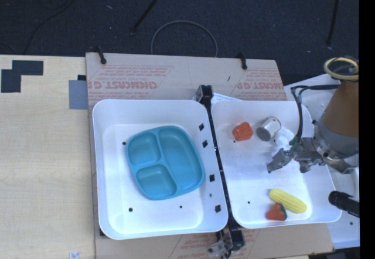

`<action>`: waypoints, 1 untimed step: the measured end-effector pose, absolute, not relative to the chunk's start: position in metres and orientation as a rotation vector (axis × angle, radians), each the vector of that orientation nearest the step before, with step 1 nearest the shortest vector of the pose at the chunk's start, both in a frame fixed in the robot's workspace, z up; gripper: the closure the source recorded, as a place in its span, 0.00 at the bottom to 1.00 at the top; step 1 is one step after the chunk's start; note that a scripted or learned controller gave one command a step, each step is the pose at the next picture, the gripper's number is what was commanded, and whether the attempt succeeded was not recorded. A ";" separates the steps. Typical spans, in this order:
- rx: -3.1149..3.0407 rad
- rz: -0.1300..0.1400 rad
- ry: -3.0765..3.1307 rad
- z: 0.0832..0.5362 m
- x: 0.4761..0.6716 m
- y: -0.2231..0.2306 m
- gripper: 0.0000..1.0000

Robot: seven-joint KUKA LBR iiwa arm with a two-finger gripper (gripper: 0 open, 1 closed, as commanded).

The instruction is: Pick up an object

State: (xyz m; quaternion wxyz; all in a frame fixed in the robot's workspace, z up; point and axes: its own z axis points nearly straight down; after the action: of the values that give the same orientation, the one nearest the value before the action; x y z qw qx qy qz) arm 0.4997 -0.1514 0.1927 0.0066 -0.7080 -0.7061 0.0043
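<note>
Hovering low beside the small silver metal cup (268,129), the pincer (277,162) grips nothing; finger spread unclear.

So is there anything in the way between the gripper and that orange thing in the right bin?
Nothing visible lies between them. The gripper is over bare white floor of the right bin, and the orange object lies up-left of it. The grey cup sits beside that path, not across it.
</note>
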 end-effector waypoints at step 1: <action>-2.220 0.003 -2.218 0.199 0.503 -0.152 0.00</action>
State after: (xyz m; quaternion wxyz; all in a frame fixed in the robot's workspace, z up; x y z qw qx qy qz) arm 0.5026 -0.1517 0.1987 0.0019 -0.7073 -0.7069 0.0009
